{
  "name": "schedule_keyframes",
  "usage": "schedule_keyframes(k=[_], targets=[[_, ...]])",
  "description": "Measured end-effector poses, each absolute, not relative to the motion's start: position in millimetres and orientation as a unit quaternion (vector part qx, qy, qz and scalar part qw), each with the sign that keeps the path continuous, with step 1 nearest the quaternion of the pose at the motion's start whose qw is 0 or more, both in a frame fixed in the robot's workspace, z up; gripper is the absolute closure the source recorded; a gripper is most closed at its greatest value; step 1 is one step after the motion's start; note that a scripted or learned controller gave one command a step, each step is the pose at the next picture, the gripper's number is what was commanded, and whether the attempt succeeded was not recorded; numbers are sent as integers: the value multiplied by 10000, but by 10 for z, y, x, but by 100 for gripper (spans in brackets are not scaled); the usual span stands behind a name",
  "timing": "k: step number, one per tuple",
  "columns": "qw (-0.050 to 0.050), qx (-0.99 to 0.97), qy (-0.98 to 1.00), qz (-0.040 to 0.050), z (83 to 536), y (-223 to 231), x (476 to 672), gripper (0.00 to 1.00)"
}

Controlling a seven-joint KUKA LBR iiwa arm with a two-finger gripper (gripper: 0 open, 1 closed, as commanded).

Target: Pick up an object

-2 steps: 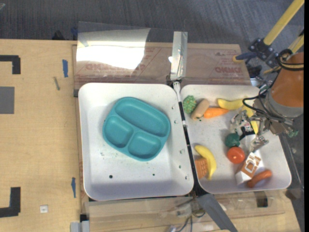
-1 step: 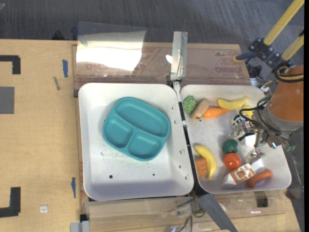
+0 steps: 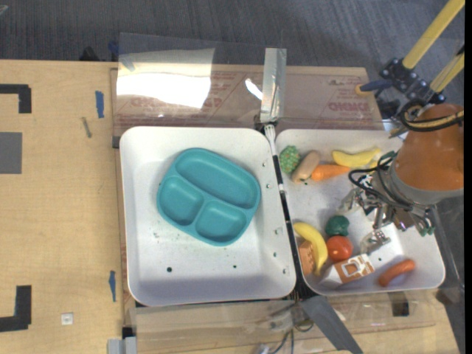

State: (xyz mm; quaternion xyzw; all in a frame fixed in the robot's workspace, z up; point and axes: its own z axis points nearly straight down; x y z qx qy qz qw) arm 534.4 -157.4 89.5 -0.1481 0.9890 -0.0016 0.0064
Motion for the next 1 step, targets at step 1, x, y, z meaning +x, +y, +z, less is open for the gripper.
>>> schedule_keyframes(k=[1], targets=[[84,-615,9981,-14,902,-1147,5041,0]])
